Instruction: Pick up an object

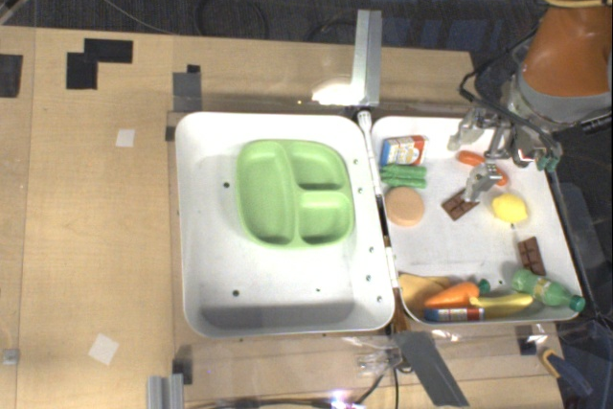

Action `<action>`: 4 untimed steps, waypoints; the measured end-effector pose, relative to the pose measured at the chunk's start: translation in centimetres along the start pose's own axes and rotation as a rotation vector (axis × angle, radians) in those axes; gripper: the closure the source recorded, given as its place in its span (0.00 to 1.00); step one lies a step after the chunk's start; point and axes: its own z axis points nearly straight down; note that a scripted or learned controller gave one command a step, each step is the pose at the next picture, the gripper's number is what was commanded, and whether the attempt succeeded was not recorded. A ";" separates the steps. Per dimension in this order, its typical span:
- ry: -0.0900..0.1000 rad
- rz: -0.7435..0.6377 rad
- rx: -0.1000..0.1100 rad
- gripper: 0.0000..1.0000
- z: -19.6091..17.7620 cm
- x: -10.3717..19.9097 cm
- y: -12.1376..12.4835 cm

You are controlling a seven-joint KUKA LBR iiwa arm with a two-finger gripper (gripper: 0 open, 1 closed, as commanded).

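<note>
Right now the gripper [488,170] hangs low over the right bin [479,244], just above a small brown chocolate bar [459,204] lying flat on the floor beside a yellow lemon [509,208]. Whether it is parted or closed I cannot tell. The bar looks light, stiff and thin, likely hard to lift off the floor; pinching across its narrow width seems best. Its long axis runs diagonally, lower-left to upper-right.

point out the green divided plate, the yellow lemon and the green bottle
green divided plate [278,196], camera view, large left compartment
yellow lemon [510,208], camera view, middle of fruit
green bottle [546,289], camera view, its body
</note>
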 end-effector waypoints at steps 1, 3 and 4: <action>-0.005 0.072 0.001 0.00 10.0 1.6 -2.9; -0.015 0.073 0.003 1.00 9.6 1.0 -0.7; -0.011 0.023 0.003 1.00 -0.9 -3.8 -4.9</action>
